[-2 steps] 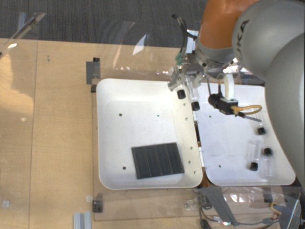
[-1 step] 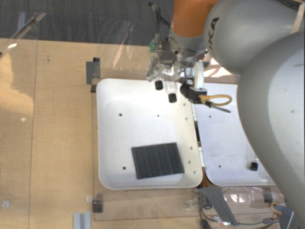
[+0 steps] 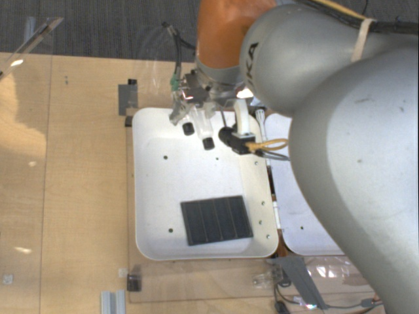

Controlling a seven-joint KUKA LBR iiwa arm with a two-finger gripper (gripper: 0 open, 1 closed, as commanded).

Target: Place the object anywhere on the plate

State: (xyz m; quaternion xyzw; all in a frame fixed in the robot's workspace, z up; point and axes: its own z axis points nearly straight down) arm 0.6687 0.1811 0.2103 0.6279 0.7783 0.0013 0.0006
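Wooden bench (image 3: pixel 65 195) carries two white bins; the left bin (image 3: pixel 157 195) holds a dark ribbed square plate (image 3: pixel 216 220) near its front. The gripper (image 3: pixel 198 135) hangs over the bin's far end, fingers (image 3: pixel 188 127) apart with nothing between them. No loose object can be told. Handling is unjudgeable; presumably small and light.

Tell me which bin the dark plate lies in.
The left bin, the one seen whole. The plate sits near its front edge; the right bin is mostly hidden under the arm.
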